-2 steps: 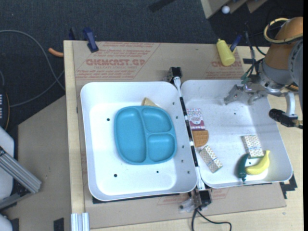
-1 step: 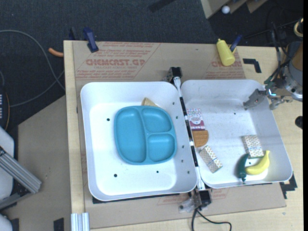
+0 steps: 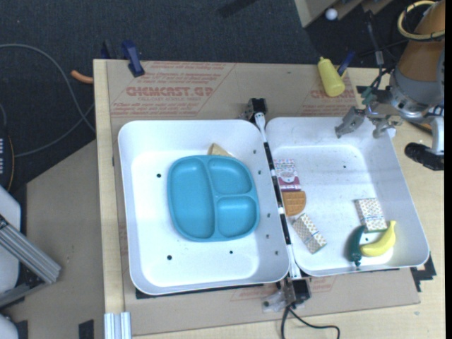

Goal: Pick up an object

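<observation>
Two white bins sit side by side on the surface (image 3: 176, 90), and nothing has been lifted yet, so the whole pick looks still ahead. The left bin (image 3: 141, 260) carries a blue divided plate (image 3: 212, 195) with a tan scrap (image 3: 219, 150) peeking from behind it. The right bin (image 3: 402, 196) keeps the likelier targets: a yellow banana toy (image 3: 378, 241) with a green piece (image 3: 354, 246) touching it near the front corner, a patterned block (image 3: 370, 212) just behind, a patterned packet (image 3: 309, 232), an orange-brown piece (image 3: 294, 203) and a red-and-white carton (image 3: 286, 173) along the dividing wall. The tool (image 3: 364, 119) hovers over the bin's far right corner, fingers spread and carrying nothing, well apart from every object.
</observation>
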`<state>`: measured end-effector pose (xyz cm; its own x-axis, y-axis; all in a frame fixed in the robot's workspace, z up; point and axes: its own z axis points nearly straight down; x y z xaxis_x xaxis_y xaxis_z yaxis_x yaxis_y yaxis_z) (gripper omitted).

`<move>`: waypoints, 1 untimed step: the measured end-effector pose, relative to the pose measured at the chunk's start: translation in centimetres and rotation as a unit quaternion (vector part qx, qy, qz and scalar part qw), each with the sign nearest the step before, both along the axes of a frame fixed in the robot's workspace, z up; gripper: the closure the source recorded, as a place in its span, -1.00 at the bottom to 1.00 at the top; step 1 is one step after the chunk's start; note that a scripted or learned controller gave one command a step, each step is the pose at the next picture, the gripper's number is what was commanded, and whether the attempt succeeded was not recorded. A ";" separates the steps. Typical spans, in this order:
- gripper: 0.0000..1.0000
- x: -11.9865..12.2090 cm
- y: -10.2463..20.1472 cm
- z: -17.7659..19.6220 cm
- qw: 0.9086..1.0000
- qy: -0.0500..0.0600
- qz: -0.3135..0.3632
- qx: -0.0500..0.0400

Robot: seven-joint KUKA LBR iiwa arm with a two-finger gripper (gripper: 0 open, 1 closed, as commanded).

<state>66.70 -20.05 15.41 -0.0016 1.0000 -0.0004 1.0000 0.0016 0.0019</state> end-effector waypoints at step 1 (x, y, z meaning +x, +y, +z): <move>-1.00 -7.3 -0.7 -6.8 1.000 0.003 -0.001 0.001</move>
